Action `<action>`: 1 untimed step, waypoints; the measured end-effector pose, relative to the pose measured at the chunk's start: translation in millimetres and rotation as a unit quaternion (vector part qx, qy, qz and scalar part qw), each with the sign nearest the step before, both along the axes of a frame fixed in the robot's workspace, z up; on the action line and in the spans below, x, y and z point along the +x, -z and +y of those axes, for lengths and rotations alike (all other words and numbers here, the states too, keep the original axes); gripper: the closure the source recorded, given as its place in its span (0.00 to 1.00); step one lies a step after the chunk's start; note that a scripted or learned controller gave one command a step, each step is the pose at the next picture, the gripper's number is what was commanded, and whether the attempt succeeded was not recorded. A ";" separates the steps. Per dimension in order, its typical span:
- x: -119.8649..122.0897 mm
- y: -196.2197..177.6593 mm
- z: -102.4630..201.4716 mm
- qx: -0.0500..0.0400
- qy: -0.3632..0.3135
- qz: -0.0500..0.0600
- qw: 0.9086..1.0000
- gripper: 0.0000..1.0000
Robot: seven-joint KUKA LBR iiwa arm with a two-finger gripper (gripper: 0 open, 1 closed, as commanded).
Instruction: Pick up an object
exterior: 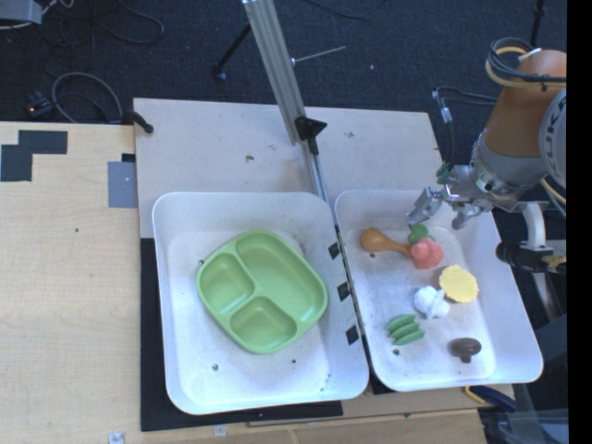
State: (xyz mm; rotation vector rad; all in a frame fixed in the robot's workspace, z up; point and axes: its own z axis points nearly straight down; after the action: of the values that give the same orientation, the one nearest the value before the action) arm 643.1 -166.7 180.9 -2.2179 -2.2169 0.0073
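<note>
- The left bin [176, 248] on the tabletop [65, 276] holds a green plate [262, 290] with three parts.
- The right bin [518, 340] holds a red ball [427, 253], a brown spoon shape [381, 241], a yellow toy [459, 284], a white toy [428, 302], green beans [404, 329] and a brown toy [465, 348].
- The end effector [444, 213] is above the right bin's far end, near the red ball. Its fingers are spread apart and hold nothing.

You see the arm [523, 123] as a rounded orange-tan band over grey metal casing, with dark and yellowish cables looped on top. Below the grey wrist, nearest the right-hand bin [518, 359], its gripper [446, 211] is silvery metal with thin pale fingers.
</note>
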 end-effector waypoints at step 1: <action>-10.1 59.7 -1.3 0.000 0.000 0.001 1.000 0.00</action>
State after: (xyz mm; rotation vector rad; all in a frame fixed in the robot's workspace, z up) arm 632.9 -168.0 121.2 -2.2166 -2.2158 0.0082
